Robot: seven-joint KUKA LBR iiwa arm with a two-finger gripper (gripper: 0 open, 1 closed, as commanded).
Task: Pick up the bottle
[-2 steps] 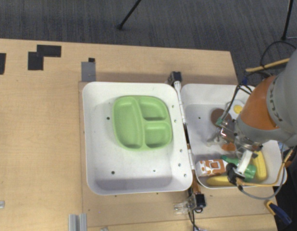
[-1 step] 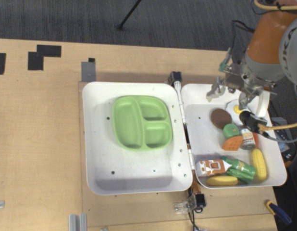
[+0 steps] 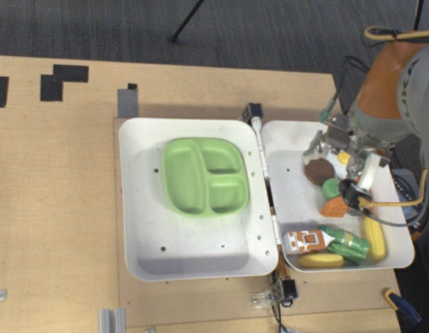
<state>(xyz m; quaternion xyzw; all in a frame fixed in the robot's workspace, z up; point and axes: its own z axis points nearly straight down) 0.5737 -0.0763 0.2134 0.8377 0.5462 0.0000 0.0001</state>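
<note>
One bottle (image 3: 332, 242), perhaps two bananas (image 3: 373, 237), one green tray (image 3: 204, 175); fingers' (image 3: 346, 175) state unclear.

Bottle label: the bottle (image 3: 325, 242), lying on its side in the lower right of the frame, carries an orange-brown and white label with a printed pattern, but no letters can be made out.
Tabletop marks: black blocky shapes (image 3: 62, 80) in the upper left of the frame, plain patches with no lettering or numbers.
Readable text overall: none anywhere.
</note>
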